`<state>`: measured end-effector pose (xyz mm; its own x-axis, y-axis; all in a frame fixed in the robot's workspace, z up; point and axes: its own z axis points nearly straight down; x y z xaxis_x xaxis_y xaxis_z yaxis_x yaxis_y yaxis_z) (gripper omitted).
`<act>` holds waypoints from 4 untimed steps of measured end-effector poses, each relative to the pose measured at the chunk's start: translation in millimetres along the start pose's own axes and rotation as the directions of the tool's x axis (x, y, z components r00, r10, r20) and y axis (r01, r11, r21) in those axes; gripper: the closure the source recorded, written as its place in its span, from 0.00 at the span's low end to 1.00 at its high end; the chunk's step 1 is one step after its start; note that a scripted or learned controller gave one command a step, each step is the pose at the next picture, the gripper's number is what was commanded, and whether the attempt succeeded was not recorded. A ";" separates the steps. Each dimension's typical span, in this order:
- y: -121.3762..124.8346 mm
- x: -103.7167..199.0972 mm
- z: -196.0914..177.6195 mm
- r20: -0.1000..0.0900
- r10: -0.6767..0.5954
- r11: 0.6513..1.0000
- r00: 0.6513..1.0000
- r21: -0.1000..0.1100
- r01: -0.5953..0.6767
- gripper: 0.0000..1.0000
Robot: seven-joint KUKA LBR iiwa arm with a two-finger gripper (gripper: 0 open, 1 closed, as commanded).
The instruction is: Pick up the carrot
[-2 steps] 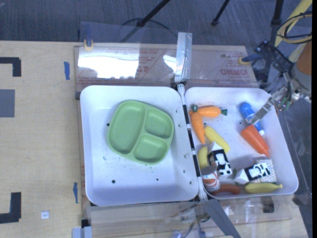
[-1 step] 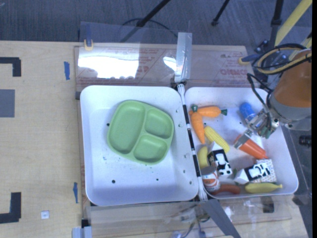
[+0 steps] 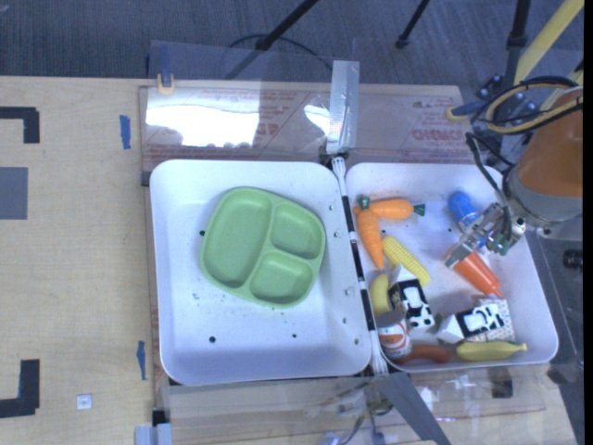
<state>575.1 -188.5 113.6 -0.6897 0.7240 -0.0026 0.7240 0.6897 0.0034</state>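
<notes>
I have the gripper (image 3: pixel 471 248) low at the right bin's (image 3: pixel 542 327) right edge, touching a carrot (image 3: pixel 481 273), apparently lining up; I cannot tell the jaws' state.

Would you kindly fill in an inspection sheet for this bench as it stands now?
Surface: two white bins side by side; left bin holds a green divided plate.
Job's things: carrots at the right bin's left side.
Clutter: corn cob, blue item, banana, cow-patterned toys.
Claw: claw low over an orange piece; grasp unclear.
Cables: yellow and black loops on the arm.
Surroundings: tripod legs on grey floor.
</notes>
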 end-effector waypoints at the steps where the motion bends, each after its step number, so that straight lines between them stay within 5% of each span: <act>1: 0.0 0.0 -0.1 0.000 0.000 1.000 1.000 0.000 0.000 0.00; 2: 10.1 -51.5 -61.1 0.002 -0.205 0.979 0.979 0.001 0.205 0.00; 3: 22.9 16.8 -17.4 -0.003 -0.623 0.782 0.782 -0.001 0.623 0.00; 4: 40.3 -47.1 -65.9 0.004 -0.756 0.654 0.654 0.000 0.756 0.00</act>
<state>636.5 -194.8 179.7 -0.9988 -0.0479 -0.0085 -0.0479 0.9989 0.0000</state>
